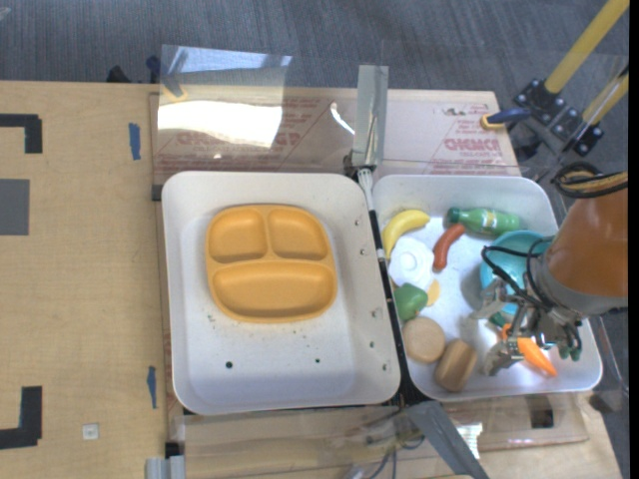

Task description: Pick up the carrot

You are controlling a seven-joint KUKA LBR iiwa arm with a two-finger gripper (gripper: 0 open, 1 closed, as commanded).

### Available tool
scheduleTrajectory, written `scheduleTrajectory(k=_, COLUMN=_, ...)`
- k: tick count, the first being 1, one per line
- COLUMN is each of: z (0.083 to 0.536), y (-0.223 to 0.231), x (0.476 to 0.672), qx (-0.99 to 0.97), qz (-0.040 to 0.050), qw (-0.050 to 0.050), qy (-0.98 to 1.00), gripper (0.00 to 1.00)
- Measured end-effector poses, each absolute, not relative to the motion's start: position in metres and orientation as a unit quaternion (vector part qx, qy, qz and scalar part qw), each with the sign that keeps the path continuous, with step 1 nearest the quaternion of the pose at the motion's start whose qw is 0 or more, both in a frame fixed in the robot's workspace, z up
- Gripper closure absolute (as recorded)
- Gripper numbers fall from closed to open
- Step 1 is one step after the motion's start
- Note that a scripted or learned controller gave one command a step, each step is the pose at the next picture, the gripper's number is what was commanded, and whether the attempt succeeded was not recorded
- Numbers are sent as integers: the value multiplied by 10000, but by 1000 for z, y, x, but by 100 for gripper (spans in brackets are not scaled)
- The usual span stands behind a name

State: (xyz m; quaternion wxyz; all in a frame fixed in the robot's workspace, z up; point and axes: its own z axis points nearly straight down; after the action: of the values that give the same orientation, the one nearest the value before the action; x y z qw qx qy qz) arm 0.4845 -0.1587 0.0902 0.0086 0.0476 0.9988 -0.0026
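Two shallow white bins sit side by side on a cardboard-covered bench, seen from above at a slant. The left bin (190, 267) holds an orange divided plate (270, 263) with three compartments, lying flat near the bin's middle. The right bin (529, 196) holds a jumble of toy foods. A yellow banana (401, 226) lies near its upper left corner, with a white fried egg with a yellow yolk (411, 263) just below it. A thin red chilli pepper (447, 243) lies beside the egg, and a green bottle (486, 220) lies on its side along the far wall. A green leafy vegetable (410, 299) sits under the egg, and below that come a round tan biscuit (423, 339) and a brown bread roll (456, 363), the two close together near the front wall.

The grey arm with its orange band (597, 249) reaches in from the right, over the right bin. Its gripper (519, 345) hangs low in the bin's front right corner, tangled in teal cable. The carrot (535, 357), small and orange, lies right at the fingertips, near the bin's front right wall. Whether the gripper is released or clenched, and whether the carrot sits between the fingers or just beside them, cannot be told from this view.
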Motion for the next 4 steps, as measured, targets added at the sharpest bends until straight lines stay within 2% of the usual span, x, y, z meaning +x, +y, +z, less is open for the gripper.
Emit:
scheduleTrajectory(k=1, z=91, y=-135, x=486, qx=-1967, qz=-37, qw=88, qy=9804, gripper=0)
scheduleTrajectory(k=2, z=95, y=-173, x=489, qx=-2621, qz=-8, qw=33, qy=9650, gripper=0)
scheduleTrajectory(k=3, z=105, y=-171, x=491, qx=-2620, qz=-10, qw=74, qy=9650, gripper=100)
scheduleTrajectory(k=4, z=141, y=-113, x=498, qx=-1765, qz=-2, qw=51, qy=9843, gripper=100)
